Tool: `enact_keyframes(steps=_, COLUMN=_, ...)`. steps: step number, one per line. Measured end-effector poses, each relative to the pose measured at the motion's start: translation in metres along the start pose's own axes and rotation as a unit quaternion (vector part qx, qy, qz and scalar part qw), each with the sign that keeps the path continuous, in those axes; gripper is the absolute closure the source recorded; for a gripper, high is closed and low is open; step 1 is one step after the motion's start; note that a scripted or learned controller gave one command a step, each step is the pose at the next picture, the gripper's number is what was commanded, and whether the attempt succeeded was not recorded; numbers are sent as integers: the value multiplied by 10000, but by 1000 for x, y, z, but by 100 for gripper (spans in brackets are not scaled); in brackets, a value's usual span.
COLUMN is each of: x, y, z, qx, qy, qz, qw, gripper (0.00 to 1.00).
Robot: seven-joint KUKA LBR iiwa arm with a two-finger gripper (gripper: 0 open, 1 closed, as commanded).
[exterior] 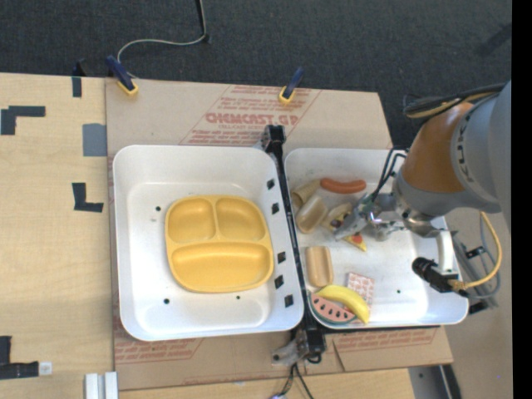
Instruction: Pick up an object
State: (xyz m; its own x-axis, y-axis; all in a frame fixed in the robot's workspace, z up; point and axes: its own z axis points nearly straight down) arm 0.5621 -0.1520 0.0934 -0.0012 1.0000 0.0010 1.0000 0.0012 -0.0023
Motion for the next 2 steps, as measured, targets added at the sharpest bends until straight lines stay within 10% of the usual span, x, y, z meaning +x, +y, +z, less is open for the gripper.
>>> enact_keyframes(steps=1, x=39, y=-71, z=5, qx=-100, qy=-90, qz=58, qw=9999, gripper=0)
enact_keyframes(steps=2, x=43, y=-71, z=-4, qx=-63, qy=-42, qz=33, qw=10000, gripper=100)
